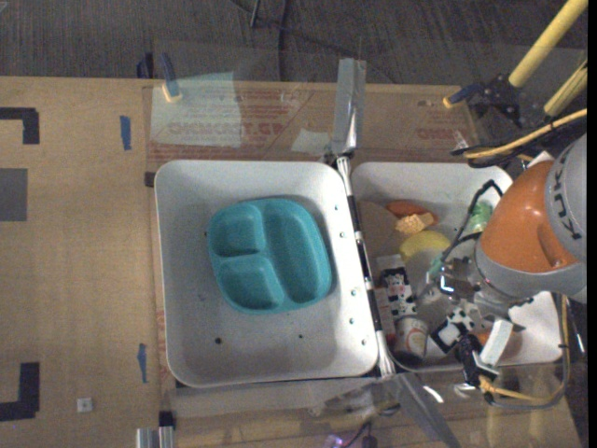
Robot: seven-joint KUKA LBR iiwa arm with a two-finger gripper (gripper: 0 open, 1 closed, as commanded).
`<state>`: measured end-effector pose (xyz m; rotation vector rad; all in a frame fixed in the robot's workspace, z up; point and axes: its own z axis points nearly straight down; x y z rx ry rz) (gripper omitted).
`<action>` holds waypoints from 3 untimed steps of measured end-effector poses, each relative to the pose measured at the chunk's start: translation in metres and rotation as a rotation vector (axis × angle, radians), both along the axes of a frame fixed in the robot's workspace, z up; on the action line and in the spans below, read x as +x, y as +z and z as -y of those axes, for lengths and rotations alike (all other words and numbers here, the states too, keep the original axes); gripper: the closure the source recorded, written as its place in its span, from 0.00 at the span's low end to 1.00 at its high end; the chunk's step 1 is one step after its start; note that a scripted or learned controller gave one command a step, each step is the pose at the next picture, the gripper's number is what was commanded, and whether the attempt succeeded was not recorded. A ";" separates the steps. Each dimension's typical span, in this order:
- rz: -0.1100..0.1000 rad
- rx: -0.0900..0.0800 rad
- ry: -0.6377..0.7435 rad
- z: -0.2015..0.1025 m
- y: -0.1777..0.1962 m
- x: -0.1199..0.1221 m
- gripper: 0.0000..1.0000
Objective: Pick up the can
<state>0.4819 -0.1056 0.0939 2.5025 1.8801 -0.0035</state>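
Reaching in from the right, the arm [527,227] bends its orange-banded wrist down over the right bin [373,180], its gripper [446,287] low among the clutter (how wide it stands cannot be told), with the can [409,336] upright in that bin's near-left corner, just beside it. Both bins sit on a pale bench [75,297] marked with black corners and blue tape [125,131], dark carpet [420,17] beyond, and the left bin [177,250] holds a teal divided plate [270,255]. Black letters on the orange band begin "KU"; faint print on the clear sheet [215,119] behind is unreadable
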 end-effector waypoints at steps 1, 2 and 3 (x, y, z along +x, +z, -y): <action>-0.004 0.010 -0.243 0.050 -0.003 0.123 0.00; -0.008 0.012 -0.139 0.095 0.069 0.041 0.00; -0.004 0.010 -0.430 0.027 0.135 0.151 0.00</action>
